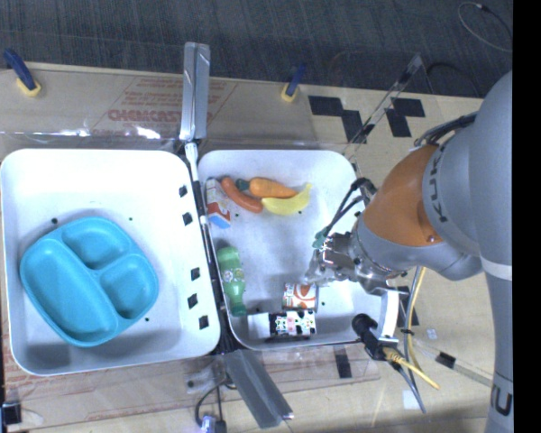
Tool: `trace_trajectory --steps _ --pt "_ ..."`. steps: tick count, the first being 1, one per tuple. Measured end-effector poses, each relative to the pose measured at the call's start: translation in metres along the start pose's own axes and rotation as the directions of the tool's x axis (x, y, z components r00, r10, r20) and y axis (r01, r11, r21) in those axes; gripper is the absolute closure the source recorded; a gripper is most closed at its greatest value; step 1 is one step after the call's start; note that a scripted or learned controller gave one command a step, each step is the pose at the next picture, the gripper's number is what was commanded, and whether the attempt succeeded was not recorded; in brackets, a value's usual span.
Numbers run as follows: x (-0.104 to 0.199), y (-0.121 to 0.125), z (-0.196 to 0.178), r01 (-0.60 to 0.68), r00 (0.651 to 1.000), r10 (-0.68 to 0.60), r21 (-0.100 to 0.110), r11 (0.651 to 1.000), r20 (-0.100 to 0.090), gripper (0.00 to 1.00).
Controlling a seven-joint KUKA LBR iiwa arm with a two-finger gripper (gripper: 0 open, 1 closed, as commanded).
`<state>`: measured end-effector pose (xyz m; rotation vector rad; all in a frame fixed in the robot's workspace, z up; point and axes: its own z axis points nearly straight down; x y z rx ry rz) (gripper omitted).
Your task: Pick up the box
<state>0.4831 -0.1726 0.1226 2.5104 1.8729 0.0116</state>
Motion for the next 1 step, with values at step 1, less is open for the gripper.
trace_trajectory --steps 1 --pt "0.0 -0.0002 0.0002 0.0 1.0 0.0 0.0 1.0 0.0 0.0"
